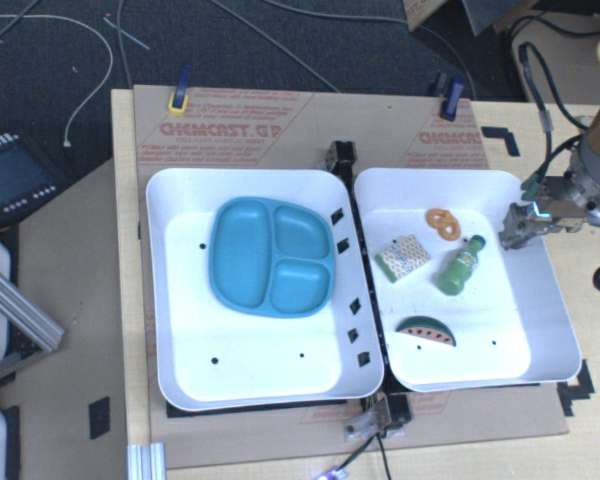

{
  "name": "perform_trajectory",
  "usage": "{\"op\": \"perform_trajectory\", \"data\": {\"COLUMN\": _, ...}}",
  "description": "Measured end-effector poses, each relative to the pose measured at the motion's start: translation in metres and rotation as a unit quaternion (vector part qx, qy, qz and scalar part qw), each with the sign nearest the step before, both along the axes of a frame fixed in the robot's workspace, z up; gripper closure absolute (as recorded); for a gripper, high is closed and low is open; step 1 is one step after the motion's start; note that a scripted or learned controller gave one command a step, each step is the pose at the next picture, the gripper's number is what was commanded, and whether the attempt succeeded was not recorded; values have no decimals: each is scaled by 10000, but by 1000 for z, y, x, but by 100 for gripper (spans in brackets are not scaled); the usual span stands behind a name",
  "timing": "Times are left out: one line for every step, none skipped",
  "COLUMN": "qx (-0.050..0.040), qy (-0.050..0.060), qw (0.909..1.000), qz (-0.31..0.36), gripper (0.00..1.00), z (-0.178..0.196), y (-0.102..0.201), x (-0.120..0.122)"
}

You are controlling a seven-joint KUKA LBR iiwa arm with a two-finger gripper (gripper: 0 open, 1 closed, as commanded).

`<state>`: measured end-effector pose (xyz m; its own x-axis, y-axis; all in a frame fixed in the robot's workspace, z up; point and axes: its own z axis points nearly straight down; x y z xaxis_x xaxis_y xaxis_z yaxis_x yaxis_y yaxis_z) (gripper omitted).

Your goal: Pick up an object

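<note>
- Right bin, near end: watermelon slice; beyond it green bottle beside checkered block; pretzel farthest
- Left bin: blue divided plate
- Gripper over right bin's right rim, nothing between its fingers; whether parted or closed, cannot tell

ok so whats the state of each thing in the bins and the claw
blue divided plate: flat in the left bin, compartments bare
green bottle: lying on its side in the right bin
pretzel: flat, apart from the bottle
checkered packet: lying flat
watermelon slice: lying flat
claw: at the right bin's right edge, nothing seen held
</note>
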<state>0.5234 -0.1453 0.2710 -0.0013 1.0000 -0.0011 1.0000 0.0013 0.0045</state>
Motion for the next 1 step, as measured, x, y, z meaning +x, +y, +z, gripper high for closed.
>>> {"op": "perform_trajectory", "data": {"qx": 13, "qy": 32, "qw": 10000, "qz": 13, "gripper": 100, "z": -15, "y": 44, "x": 17}}
